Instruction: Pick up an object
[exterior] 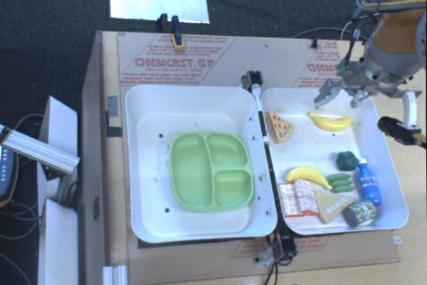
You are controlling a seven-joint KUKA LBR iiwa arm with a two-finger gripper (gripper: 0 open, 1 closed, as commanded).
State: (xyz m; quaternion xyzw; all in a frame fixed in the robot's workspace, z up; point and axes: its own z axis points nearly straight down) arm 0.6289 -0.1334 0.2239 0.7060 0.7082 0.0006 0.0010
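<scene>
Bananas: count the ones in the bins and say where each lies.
2. One banana lies near the far edge of the right bin, just below the gripper. The other banana lies lower, beside the green beans. None seems hidden.

We see the tool (341, 94) spread open above the right bin's (393, 173) far edge, near a yellow banana (330, 121).

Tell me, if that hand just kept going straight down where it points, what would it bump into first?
Probably the right bin's white floor near its far rim. The hand hangs just left of the upper banana, though depth is hard to judge.
</scene>
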